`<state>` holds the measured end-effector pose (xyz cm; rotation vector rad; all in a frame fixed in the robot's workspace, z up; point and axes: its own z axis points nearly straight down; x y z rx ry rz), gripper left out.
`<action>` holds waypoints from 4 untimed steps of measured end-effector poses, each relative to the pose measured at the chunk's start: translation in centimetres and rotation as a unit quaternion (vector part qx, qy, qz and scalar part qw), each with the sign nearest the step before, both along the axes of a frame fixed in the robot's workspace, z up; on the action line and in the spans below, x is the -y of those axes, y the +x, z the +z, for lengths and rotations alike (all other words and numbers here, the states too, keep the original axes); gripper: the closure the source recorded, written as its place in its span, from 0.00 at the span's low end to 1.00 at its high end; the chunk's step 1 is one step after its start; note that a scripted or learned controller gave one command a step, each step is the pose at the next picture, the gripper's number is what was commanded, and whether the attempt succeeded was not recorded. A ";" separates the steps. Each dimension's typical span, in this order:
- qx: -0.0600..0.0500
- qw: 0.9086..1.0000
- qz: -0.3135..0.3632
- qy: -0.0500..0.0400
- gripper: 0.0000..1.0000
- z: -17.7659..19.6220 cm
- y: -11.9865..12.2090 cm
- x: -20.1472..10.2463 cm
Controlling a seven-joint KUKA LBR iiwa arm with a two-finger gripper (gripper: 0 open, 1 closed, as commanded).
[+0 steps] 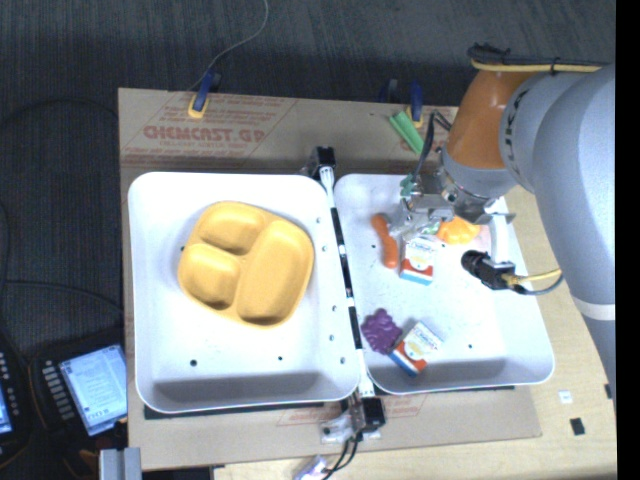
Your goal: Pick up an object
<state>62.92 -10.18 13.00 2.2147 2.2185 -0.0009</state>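
Dark carpet surrounds the worktop (200, 133); the gripper (425, 218) hangs over the right bin's (520, 363) far edge above a small carton (418, 260), likely choosing it; whether its fingers are apart, I cannot tell.

I see the tabletop (200, 133): brown board printed CHEMCAST GP, two white bins side by side on it. Left bin (150, 268) at 9 o'clock, right bin (500, 348) at 3. Blue clamp (204, 93) on the 11 o'clock edge, green clamp (407, 128) at 1 o'clock.
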 end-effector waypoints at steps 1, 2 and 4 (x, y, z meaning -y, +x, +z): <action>0.000 1.000 0.000 0.000 0.00 0.0 0.0 0.0; 0.000 1.000 0.000 0.000 1.00 1.0 0.0 0.0; 0.000 1.000 0.000 -0.001 1.00 2.0 0.0 0.0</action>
